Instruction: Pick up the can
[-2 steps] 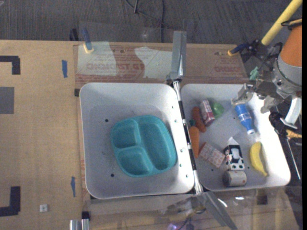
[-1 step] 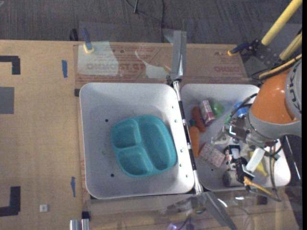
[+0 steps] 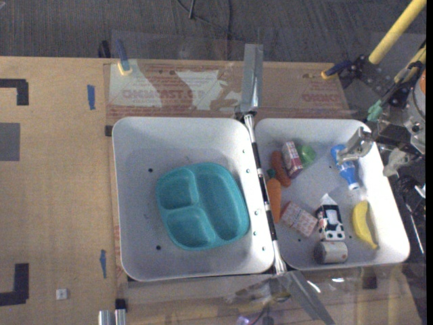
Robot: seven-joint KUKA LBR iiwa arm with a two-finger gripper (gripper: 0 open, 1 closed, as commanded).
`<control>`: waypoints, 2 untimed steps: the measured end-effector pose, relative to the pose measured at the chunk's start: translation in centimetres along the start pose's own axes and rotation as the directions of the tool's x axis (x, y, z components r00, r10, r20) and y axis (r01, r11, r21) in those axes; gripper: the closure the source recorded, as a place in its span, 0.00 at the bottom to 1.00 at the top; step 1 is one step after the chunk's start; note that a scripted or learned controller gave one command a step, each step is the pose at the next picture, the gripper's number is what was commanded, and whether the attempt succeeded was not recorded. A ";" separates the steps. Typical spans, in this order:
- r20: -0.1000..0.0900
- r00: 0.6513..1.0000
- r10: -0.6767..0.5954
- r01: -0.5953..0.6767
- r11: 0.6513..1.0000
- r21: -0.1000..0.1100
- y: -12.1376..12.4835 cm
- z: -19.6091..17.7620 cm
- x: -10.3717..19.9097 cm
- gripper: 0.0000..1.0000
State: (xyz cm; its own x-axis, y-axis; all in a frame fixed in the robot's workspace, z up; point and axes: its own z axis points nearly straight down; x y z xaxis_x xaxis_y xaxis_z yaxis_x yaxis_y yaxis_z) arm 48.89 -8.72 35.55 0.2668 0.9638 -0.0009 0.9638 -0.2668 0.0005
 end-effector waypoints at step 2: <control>0.000 0.988 -0.156 0.156 0.988 -0.001 3.2 -1.7 -2.6 0.00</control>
State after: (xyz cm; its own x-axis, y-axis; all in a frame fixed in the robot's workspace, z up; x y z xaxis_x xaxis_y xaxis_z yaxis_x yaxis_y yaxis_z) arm 51.27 -12.13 37.26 0.1132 0.9936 -0.0009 0.9936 -0.1132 0.0012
